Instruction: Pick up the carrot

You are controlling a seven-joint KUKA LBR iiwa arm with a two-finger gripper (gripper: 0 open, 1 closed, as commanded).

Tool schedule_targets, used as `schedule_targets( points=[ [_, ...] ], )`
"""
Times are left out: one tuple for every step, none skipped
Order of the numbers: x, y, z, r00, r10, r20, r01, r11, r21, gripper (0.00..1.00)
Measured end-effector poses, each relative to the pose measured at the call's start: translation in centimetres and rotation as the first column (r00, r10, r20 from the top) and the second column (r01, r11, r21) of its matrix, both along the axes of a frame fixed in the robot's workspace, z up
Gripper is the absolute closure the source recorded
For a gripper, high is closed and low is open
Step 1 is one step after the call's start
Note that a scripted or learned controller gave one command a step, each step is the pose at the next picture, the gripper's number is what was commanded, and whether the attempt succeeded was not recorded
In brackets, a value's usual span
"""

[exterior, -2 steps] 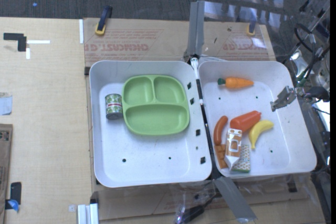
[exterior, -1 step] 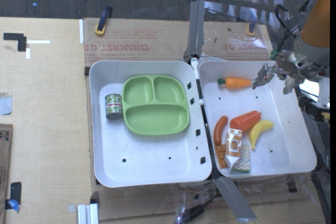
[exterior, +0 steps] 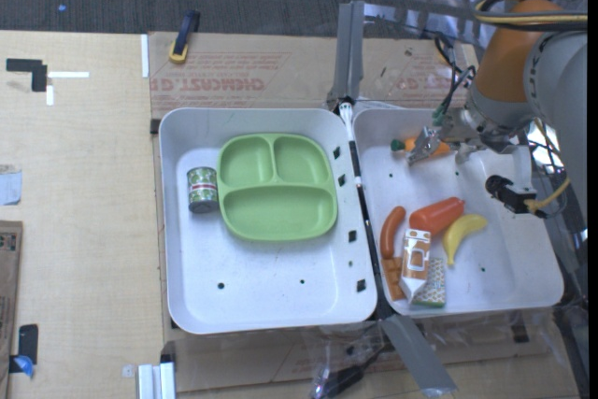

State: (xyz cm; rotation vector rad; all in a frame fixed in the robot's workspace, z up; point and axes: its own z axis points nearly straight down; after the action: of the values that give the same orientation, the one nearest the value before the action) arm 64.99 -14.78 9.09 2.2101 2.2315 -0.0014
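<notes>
Two shallow white bins sit side by side on the bench. The left bin [exterior: 187,294] holds two things: one small can [exterior: 202,190] with a green label, standing near its left wall, and just to the right of it one green divided plate [exterior: 278,186] with three compartments.

The right bin [exterior: 523,290] holds more. Near its left wall lies one red sausage-shaped piece [exterior: 392,231], running near to far. At its near end lie small orange chunks [exterior: 393,276], hard to count, partly tucked under one snack packet [exterior: 420,266] of white, orange and green. To the right of the sausage lies one red pepper [exterior: 436,213], and touching its near right side one yellow banana [exterior: 462,236].

One carrot [exterior: 405,145], small with an orange body and a green end, lies in the far part of the right bin, well apart from the other food. It rests on the bin floor.

The one gripper [exterior: 428,148] hangs low, just to the right of the carrot, at the tip of the grey arm with its orange band [exterior: 512,51]. Its metal fingers [exterior: 422,151] point left toward the carrot. Whether they stand apart or together cannot be told at this slant, nor whether they touch the carrot.
</notes>
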Motion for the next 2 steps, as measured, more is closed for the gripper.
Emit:
schedule_targets(
  points=[
    [0.0, 0.0, 0.7, 1.000, 0.002, -0.003, -0.002, 1.000, -0.001, 1.00],
    [-3.9, -3.4, -0.1, 0.993, 0.116, -0.003, -0.116, 0.993, 0.001, 1.00]
  ],
)
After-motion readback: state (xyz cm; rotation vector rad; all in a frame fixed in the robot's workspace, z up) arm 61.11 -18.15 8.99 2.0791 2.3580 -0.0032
